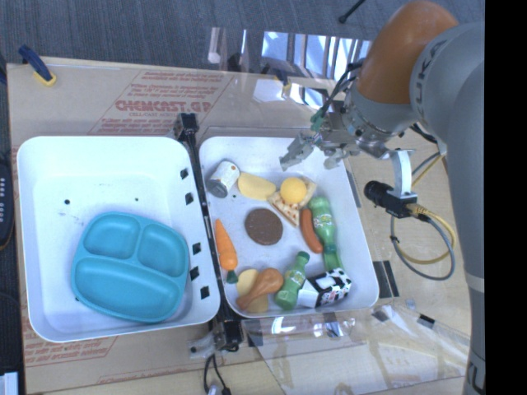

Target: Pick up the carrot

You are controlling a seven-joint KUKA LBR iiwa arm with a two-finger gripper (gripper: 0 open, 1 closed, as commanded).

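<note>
The carrot (226, 245), orange with a small green top at its near end, lies along the left wall of the right bin (362, 245). My gripper (313, 156) hangs over the far right corner of that bin, well up and to the right of the carrot. Its two fingers (291, 155) are spread apart with nothing between them, so it is open. The grey arm with its orange band reaches in from the upper right.
Packed in the right bin are a small can (222, 178), yellow fruit (293, 190), a brown disc (263, 226), a sausage (310, 230), two green bottles (291, 280), a drumstick (262, 285) and a cow-patterned carton (329, 286). A blue divided plate (130, 266) lies in the left bin.
</note>
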